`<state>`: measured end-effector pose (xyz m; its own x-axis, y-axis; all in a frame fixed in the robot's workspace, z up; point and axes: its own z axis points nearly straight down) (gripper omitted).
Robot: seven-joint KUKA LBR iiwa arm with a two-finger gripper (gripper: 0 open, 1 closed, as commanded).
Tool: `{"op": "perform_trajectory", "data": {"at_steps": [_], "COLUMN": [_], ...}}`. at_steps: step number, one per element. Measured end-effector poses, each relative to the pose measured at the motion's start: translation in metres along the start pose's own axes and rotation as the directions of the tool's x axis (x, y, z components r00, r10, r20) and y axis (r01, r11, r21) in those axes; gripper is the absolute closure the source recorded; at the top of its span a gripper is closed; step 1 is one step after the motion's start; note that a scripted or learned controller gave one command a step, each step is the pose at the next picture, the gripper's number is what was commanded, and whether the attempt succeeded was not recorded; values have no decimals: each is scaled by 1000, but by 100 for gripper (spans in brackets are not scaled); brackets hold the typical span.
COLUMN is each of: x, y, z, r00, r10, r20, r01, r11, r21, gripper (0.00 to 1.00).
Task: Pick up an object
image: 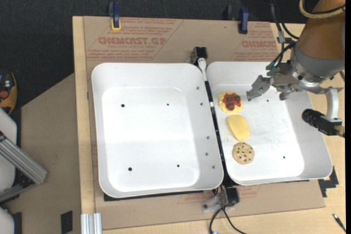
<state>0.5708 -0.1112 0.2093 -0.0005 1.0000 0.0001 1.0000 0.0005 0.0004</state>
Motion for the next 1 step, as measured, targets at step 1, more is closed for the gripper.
{"op": "perform_trajectory", "data": {"at_steps": [1], "x": [16], "y": [29], "z": [130], "r00": [1000], "r10": [-1], "r20": [-3], "r01": [1], "r11": [1000], "r21": [5], "gripper": [0]}}
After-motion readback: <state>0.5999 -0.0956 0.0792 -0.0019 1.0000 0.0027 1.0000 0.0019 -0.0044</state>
